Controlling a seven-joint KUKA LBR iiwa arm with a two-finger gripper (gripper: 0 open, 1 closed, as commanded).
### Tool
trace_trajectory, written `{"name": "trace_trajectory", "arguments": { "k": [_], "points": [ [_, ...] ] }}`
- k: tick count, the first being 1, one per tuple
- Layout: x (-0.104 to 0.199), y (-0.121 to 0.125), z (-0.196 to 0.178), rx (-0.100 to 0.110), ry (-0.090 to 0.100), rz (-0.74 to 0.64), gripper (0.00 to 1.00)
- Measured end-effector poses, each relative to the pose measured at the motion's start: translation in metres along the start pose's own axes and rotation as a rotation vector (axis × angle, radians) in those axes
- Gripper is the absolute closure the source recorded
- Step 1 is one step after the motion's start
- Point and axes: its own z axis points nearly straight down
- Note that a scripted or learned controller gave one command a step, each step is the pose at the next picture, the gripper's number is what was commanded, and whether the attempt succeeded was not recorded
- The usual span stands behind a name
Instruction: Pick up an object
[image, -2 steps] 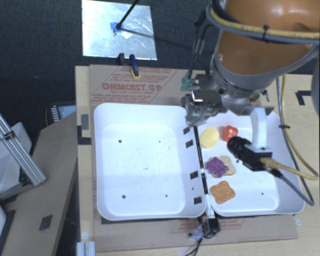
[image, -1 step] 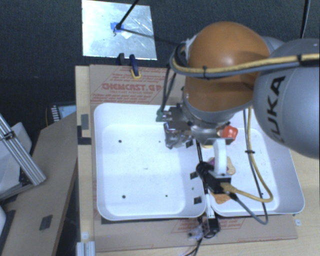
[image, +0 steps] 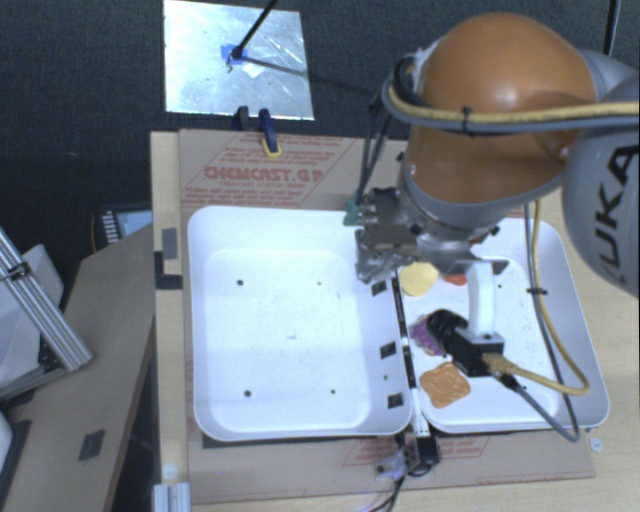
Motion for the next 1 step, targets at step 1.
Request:
{"name": "trace_trajectory", "arguments": {
  "k": [1],
  "points": [
    [0.0186, 0.0004, -0.1303, -0.009, 0.004, -0.006, 1.00]
  ]
}}
